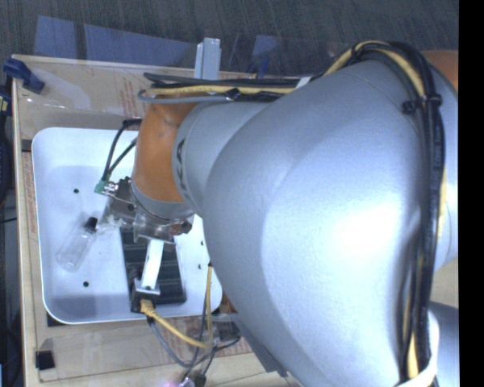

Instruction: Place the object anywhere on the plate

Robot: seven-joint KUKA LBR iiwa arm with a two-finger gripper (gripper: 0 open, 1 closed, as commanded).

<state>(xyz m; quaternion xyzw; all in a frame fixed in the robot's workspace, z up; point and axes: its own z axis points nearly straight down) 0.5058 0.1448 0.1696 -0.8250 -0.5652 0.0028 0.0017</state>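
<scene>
Claw: two-finger gripper, low inside the shallow white bin; whether released or clenched cannot be told.
Object: small clear plastic bottle with black cap, lying flat on the bin floor, cap end just beside the claw.
Handling: probably light, slick and prone to rolling; best pinched across mid-body.

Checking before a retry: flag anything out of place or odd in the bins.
One thing: a clear bottle lies on its side, askew, on the floor of the white bin, beside the arm. Nothing looks spilled or broken.
</scene>
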